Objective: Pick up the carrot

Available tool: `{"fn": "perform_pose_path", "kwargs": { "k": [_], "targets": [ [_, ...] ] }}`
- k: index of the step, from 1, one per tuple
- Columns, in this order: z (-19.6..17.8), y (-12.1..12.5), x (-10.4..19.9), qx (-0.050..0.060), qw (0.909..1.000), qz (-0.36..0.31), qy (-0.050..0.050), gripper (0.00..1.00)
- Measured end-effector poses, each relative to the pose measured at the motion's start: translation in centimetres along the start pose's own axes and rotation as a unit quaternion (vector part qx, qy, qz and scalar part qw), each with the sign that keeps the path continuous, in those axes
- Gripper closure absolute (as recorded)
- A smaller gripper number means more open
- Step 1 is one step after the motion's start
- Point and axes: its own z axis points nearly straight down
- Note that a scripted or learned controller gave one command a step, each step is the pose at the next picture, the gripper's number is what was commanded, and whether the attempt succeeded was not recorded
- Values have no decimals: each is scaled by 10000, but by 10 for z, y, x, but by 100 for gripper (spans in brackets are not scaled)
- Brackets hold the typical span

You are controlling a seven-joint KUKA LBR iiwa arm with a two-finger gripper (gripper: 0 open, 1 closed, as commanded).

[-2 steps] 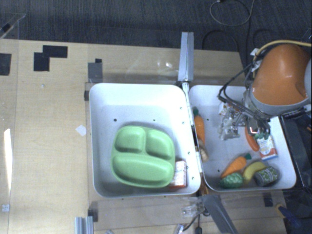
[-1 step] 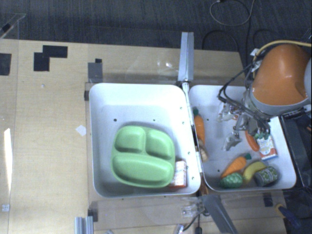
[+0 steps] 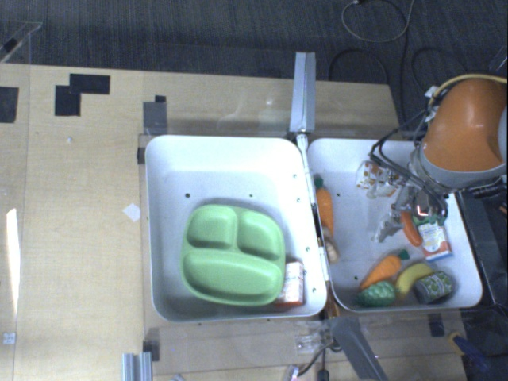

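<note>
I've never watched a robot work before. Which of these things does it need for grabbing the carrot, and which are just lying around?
Part of the job:
- carrot, near the right bin's front
- hand, above that bin

Just lying about:
- green tray in the left bin
- banana
- second carrot by the divider
- carton
- small box beside the tray

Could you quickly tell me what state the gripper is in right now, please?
Gripper: over the right bin, above the carrot; open or closed cannot be told.
</note>
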Motion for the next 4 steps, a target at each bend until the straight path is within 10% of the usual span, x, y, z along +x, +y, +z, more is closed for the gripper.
{"fn": "perform_pose_path", "kwargs": {
  "k": [1, 2, 3, 4],
  "targets": [
    [39, 30, 88, 0, 9961, -885, 5, 0],
    [37, -47, 20, 8, 9976, -697, -4, 0],
    [40, -2, 63, 13, 9974, -724, -55, 0],
    [28, -1, 61, 11, 9973, -728, -79, 100]
  ]
}}
